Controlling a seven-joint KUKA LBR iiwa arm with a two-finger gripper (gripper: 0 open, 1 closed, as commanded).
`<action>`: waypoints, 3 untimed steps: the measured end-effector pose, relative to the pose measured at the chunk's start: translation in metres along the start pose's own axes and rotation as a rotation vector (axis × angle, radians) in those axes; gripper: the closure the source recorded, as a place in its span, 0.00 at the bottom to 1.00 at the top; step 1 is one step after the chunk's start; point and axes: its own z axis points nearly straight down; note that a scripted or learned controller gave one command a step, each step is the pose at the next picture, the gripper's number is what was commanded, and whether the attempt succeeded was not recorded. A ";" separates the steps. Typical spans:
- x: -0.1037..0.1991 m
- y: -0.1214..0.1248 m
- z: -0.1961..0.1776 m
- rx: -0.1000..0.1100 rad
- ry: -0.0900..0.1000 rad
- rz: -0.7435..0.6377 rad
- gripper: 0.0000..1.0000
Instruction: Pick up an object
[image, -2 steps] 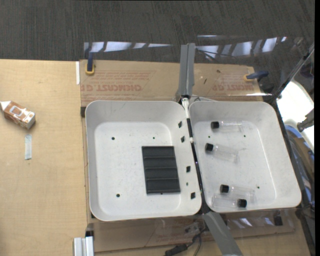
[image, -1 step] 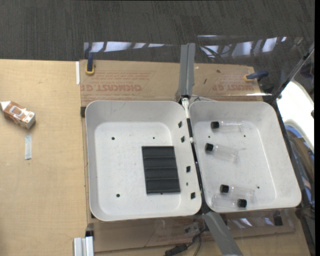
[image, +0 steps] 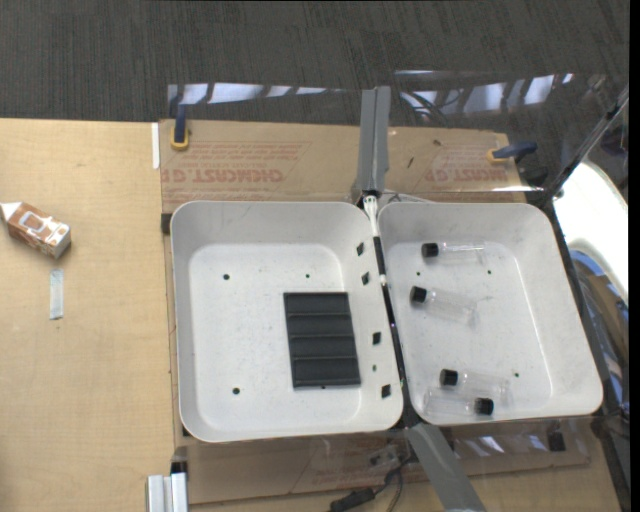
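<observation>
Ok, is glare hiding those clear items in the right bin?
Camera view: the right bin is evenly lit; the clear vials nearly vanish against white, so only their black caps read well. The black ribbed block in the left bin is sharp.

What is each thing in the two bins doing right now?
Black ridged block: lying flat in the left bin.
Four clear vials with black caps: lying on their sides, scattered apart in the right bin.
</observation>
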 end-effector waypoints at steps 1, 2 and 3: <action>-0.027 0.073 0.010 0.001 0.003 -0.085 1.00; -0.052 0.138 0.010 0.000 0.003 -0.189 1.00; -0.052 0.138 0.010 0.000 0.003 -0.297 1.00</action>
